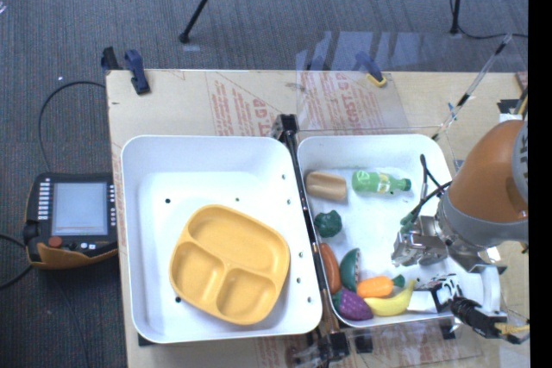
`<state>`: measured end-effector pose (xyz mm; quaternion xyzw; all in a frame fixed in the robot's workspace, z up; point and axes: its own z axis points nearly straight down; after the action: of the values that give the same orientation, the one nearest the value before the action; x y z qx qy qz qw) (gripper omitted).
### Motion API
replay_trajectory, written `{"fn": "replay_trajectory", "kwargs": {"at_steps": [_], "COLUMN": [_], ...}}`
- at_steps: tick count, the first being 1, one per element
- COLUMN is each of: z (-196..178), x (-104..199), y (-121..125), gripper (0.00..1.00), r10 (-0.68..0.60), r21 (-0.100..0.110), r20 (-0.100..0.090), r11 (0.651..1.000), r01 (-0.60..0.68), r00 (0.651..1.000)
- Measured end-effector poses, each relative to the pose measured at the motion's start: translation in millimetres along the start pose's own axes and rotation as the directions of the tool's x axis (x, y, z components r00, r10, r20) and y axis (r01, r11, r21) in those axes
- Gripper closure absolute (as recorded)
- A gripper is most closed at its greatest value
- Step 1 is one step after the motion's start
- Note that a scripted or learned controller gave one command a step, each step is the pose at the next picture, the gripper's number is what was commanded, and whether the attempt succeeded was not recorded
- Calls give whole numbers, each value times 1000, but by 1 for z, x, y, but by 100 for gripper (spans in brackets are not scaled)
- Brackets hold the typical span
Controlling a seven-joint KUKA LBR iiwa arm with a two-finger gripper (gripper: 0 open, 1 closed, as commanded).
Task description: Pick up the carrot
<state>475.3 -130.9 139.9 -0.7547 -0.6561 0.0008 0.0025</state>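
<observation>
The small orange plastic toy carrot (pixel 374 286) lies near the right bin's (pixel 431 152) front edge, touching a yellow banana (pixel 395 301). It looks light, stiff, slick; take it across its middle. The jaws' state I cannot tell.

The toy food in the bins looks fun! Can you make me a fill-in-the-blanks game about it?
1. The yellow tray lies in the ______ bin.
2. The banana is the colour ______.
3. The carrot is touching the ______ just below it.
4. The green bottle lies beside the bread roll, on its ______ side.

Missing words: left; yellow; banana; right
</observation>
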Motion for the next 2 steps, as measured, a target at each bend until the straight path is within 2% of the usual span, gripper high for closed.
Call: {"fn": "replay_trajectory", "kwargs": {"at_steps": [1, 2], "z": [0, 54], "x": [0, 19], "y": [0, -3], "gripper": [0, 0], "r10": [0, -571], "r21": [1, 2], "r20": [0, -2], "r11": [1000, 821], "r01": [0, 571], "r00": [1000, 821]}}
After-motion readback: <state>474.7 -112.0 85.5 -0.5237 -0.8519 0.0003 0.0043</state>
